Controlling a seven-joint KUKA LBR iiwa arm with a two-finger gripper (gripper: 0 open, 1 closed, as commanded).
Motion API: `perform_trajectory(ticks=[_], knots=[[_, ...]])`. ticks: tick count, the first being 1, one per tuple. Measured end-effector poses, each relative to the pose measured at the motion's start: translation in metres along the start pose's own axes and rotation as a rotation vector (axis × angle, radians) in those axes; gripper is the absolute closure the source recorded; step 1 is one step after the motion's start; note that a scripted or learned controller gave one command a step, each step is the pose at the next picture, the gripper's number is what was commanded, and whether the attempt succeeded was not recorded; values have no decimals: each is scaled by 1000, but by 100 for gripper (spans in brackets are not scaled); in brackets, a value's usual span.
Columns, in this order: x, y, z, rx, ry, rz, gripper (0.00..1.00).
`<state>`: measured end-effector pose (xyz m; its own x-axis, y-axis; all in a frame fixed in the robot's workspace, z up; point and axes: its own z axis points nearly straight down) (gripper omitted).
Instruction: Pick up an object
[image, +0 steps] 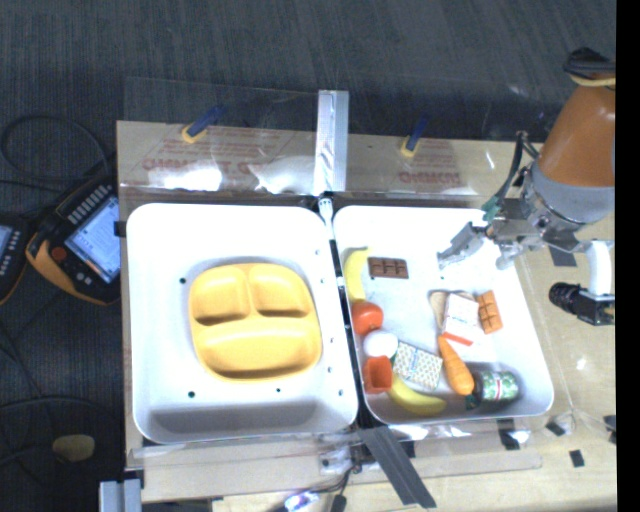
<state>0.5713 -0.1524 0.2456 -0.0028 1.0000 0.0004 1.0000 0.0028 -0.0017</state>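
Note:
The right bin (520, 300) holds several toy foods. Along its left side lie a yellow banana (355, 272), a brown chocolate bar (388, 268), a red tomato (367, 318) and a white egg (380, 345). Toward the front are an orange block (377, 373), a second banana (415, 399), a patterned packet (418, 365), a carrot (456, 367) and a green can (494, 386). A white and red carton (458, 314) and an orange wafer (489, 311) sit mid-right. My gripper (479, 250) hovers over the bin's back right area, open, with nothing between its fingers.
The left bin (150, 330) holds a yellow divided tray (255, 318). A teach pendant (85, 240) and cables lie left of the bench. A metal strip (332, 140) and clamps stand behind the bins. A black fitting (580, 300) sits right of the right bin.

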Motion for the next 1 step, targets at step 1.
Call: perform_trajectory(ticks=[1], knots=[[-49, -12, 127, -1, -1, 17, 0]])
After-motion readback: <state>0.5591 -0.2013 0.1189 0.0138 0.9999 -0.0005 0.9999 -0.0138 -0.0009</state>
